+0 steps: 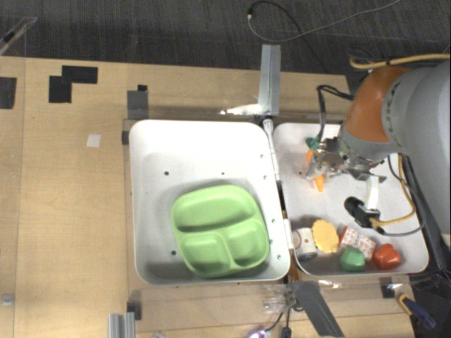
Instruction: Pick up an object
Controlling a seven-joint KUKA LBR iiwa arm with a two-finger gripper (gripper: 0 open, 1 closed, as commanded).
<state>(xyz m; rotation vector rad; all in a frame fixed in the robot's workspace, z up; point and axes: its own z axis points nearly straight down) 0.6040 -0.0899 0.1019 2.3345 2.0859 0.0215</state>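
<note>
There were 2 white bins on the worktop (63, 210): the left bin (151, 153) and the right bin (292, 143). The left bin held 1 green tray (220, 227) with 3 compartments. Along the near wall of the right bin lay 5 small items: 1 white can (304, 239), 1 yellow piece (325, 236), 1 green ball (352, 260), 1 red-and-white packet (357, 240) and 1 red piece (386, 256). Farther back lay 1 orange carrot (319, 184). 1 arm (412, 111) reached over that bin, with 1 end effector (325, 159).

A divided tray (220, 229) lies in the left bin (151, 153); small items (345, 245) in the right bin (292, 143).
</note>
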